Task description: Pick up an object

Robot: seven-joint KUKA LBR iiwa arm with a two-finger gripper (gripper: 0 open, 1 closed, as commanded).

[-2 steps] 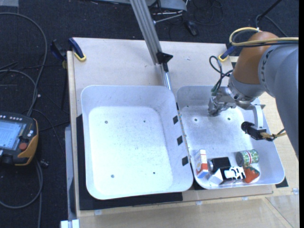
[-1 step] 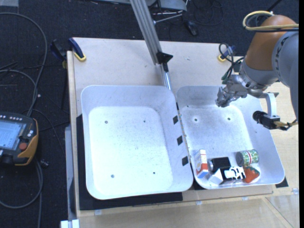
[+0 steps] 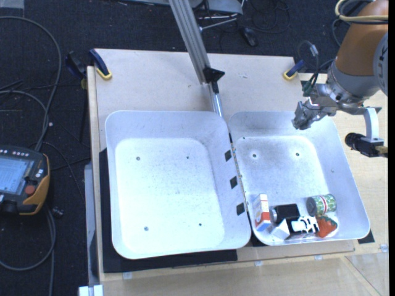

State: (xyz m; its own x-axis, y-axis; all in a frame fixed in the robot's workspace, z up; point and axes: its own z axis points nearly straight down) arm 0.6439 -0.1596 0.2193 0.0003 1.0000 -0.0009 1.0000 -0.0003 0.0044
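My gripper (image 3: pixel 302 119) hangs over the far rim of the right bin (image 3: pixel 281 159), high above its floor, with nothing seen between its fingers. The objects lie clustered at the near edge of that bin: a small white and red carton (image 3: pixel 263 211), a black box (image 3: pixel 286 213), a black and white item (image 3: pixel 300 226), a green-labelled can (image 3: pixel 321 204) on its side, and a red piece (image 3: pixel 327 228). All of them sit well toward the camera from the gripper.
The left bin (image 3: pixel 166 184) lies beside the right one, their rims meeting along a seam with black clips (image 3: pixel 233 180). A slanted aluminium strut (image 3: pixel 191 32) rises from the far bench edge. Yellow-tipped clamps (image 3: pixel 100 68) hold the board's far corners. A teach pendant (image 3: pixel 21 177) rests at left.
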